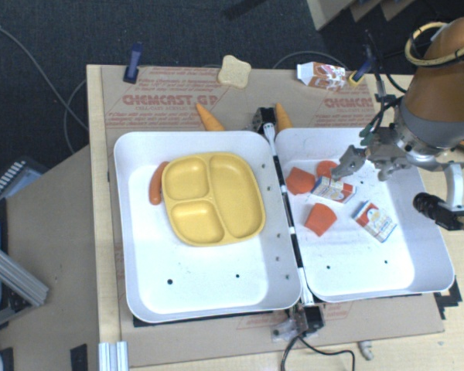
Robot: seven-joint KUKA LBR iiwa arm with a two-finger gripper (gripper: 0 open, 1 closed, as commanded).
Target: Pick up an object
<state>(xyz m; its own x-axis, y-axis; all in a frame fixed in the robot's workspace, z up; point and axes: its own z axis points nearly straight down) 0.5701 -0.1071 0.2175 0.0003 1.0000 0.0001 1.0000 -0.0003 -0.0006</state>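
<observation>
Dark carpet surrounds my desk (108, 207), and a brown cardboard sheet (170, 95) lies under the two white bins; its red printing seems to read "CHEMCAST GP", though the letters are faint. On that sheet, far of the bins, sit a slice of bread (234, 70), a small red-and-white carton (322, 75) whose label I cannot read, a blue clip (131, 62) at the far left, and two orange carrot pieces (209, 117).

My left bin (139, 284) carries a yellow divided plate (213, 198) with three compartments, and a red sausage (155, 184) lies just beside the plate's left edge.

My right bin (371, 277) holds an orange block (299, 181), an orange wedge (320, 219), a reddish piece (327, 168) at the far side, a printed packet (333, 189) and a red-and-white box (375, 222); their writing is too small to read.

My claw (348, 163) hangs over the far part of the right bin, right above the printed packet. Whether its fingers are apart or closed, I cannot tell, and I see nothing clearly held.
</observation>
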